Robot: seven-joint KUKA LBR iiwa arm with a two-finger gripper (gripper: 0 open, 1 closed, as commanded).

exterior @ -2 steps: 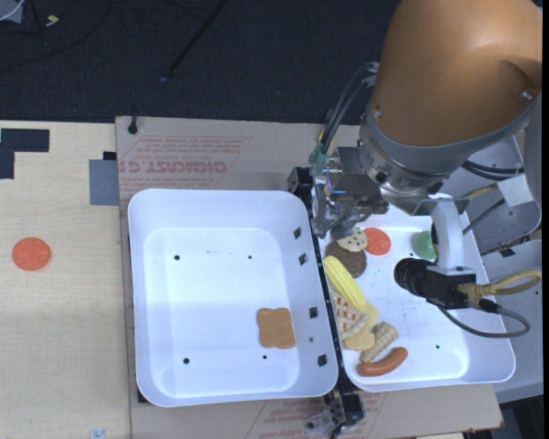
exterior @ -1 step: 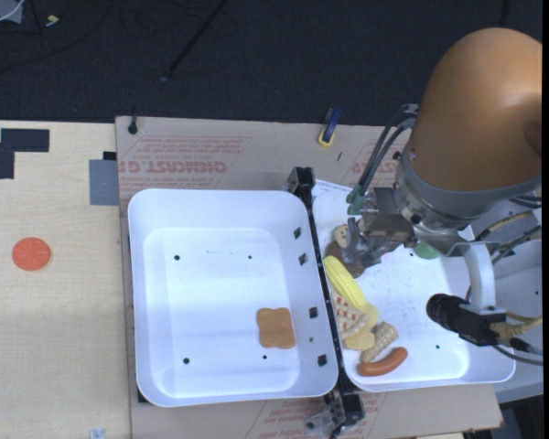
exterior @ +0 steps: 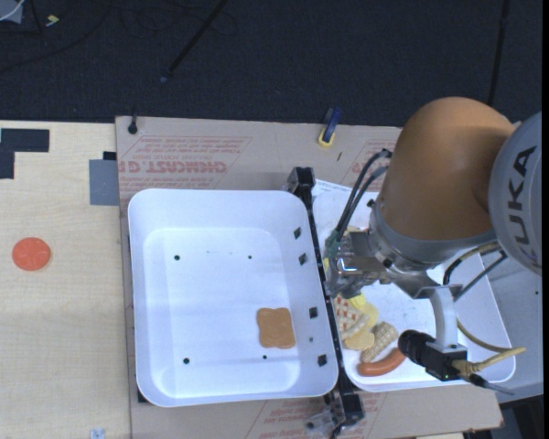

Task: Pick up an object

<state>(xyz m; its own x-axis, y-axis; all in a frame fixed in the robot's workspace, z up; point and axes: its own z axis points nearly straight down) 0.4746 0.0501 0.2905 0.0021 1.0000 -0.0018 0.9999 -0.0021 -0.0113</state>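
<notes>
Arm hangs over right bin; gripper state cannot be told. Toy food pile sits near-left there, against divider. Advice: descend centred on one piece, clear of wall.

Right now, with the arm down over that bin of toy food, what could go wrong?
The food pieces lie packed together at the right bin's left wall, so the gripper may grab two, or just push them around. It is also working close to the divider between the bins and might bump it. The sausage lies at the bin's near edge and could be nudged against the rim. The toast in the left bin looks safe.
</notes>
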